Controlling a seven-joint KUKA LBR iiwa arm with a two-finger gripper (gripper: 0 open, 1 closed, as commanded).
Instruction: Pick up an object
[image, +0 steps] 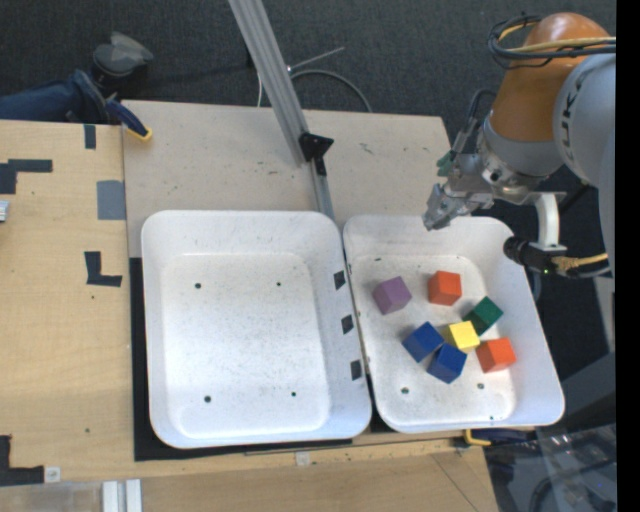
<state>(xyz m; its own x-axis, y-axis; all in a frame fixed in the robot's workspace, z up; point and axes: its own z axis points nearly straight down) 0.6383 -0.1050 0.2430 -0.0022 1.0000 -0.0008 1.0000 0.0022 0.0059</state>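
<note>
Your gripper (438, 219): above the right bin's (520, 400) far rim, nothing held; finger state cannot be told. Your blocks: purple (392, 294), orange (445, 288), green (486, 314), yellow (463, 334), inside that bin.

Illumination is even and diffuse from overhead: the two white bins (240, 225) read bright without blown-out glare, the tan worktop (200, 150) is moderately lit, and the dark floor beyond its far edge falls off into deep shade. Shadows are soft and short, visible as a faint grey rim along the inner walls of the bins and a small dark patch beneath each coloured block (392, 295). Sharpness is moderate with fine grain throughout; the pincer (440, 215) at the right bin's far edge appears slightly smeared, and the orange band (545, 75) shows a mild highlight.
</note>
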